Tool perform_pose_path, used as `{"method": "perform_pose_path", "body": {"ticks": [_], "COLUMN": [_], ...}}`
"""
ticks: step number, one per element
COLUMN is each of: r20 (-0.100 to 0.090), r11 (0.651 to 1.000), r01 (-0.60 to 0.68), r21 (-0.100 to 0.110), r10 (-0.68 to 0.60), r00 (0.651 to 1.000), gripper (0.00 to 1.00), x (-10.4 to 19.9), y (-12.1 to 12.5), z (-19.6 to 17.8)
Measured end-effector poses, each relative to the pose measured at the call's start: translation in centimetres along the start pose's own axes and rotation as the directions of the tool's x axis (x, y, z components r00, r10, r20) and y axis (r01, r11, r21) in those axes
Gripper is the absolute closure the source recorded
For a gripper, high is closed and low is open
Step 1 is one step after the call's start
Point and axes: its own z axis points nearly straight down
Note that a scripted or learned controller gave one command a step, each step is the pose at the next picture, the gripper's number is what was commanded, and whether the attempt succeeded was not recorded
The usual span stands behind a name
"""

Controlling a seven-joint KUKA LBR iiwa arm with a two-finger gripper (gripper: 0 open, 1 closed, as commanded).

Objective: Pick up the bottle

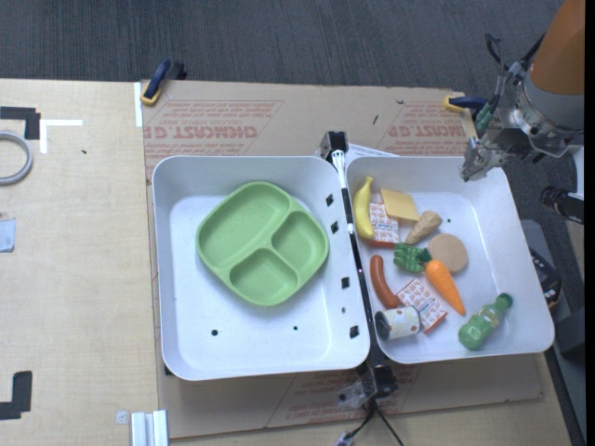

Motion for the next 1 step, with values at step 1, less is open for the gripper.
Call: {"method": "perform_pose_path", "body": {"ticks": [1], "r20": [-0.001], "r11": [0.983], "r01": [-0.181], "r21": [0.003], "r10": [0.181], "r00": [0.983], "gripper": [1.0], "x": [10.1], "y": [-4.57], "z": [4.17]}}
